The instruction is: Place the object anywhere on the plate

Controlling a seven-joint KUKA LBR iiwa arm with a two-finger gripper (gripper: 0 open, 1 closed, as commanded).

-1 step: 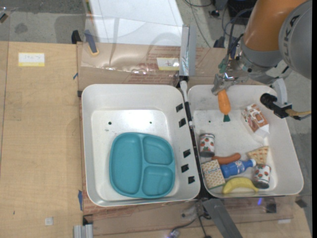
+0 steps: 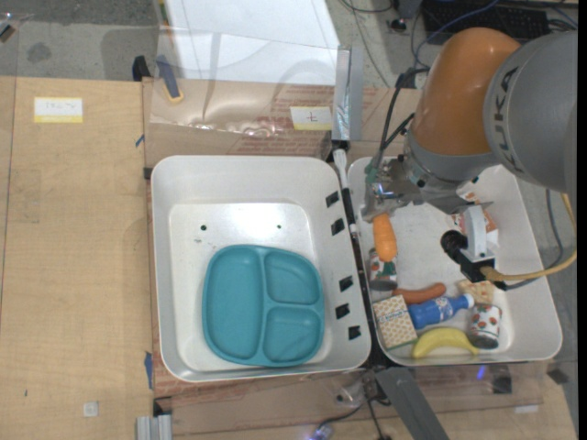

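Teal plate (image 2: pixel 264 306), one; banana (image 2: pixel 444 342), one.

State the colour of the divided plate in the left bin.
Teal blue plate, clear in the camera view.

The teal plate (image 2: pixel 264 305) looks like smooth matt plastic, the white bins (image 2: pixel 174 246) glossy plastic, the bench (image 2: pixel 69 246) matt wood.

A teal three-compartment plate (image 2: pixel 264 305) lies flat in the left bin (image 2: pixel 174 246); a carrot (image 2: pixel 385 237) lies in the right bin (image 2: pixel 532 273).
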